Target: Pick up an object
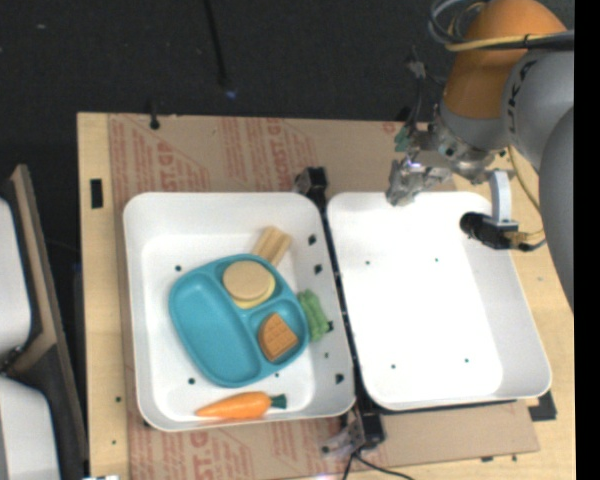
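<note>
Arm: you see the gripper (pixel 408 180) above the right bin's (pixel 510 368) far rim; its grip state cannot be told.
Objects: the blue tray (pixel 215 333), carrot (pixel 238 405) and wooden block (pixel 272 243) lie in the left bin (pixel 145 268).

Light plywood bench top (pixel 105 298) with faded red print, set against dark surroundings. Two shallow white plastic bins rest directly on it, side by side and touching at black clips: left bin (pixel 140 268) squared to bench edges, right bin (pixel 520 338) slightly rotated, its near corner overhanging brown cardboard sheet (pixel 450 438) lying flat at bench front edge.
</note>
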`<act>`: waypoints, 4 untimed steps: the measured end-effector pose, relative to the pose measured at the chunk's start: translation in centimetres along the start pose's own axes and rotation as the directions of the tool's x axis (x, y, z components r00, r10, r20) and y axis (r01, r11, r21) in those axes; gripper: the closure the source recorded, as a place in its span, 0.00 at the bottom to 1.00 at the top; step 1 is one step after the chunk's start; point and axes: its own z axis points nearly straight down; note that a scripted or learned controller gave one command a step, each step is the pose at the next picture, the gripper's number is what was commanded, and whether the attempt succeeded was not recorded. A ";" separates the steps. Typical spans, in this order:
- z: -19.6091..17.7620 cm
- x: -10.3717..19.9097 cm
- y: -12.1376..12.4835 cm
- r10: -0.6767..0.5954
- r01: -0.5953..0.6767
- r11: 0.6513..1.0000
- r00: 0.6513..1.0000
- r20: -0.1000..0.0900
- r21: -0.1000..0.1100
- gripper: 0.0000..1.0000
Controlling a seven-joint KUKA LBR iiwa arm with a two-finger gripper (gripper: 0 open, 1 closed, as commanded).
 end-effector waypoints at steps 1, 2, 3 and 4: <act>-5.5 0.3 -0.8 0.000 0.000 1.000 1.000 0.000 0.000 1.00; -5.5 4.3 -4.5 -0.002 0.002 1.000 1.000 -0.001 0.004 1.00; -4.8 7.6 -7.6 -0.002 0.002 1.000 1.000 -0.001 0.005 1.00; -3.2 11.6 -10.4 -0.003 0.003 1.000 1.000 -0.001 0.006 1.00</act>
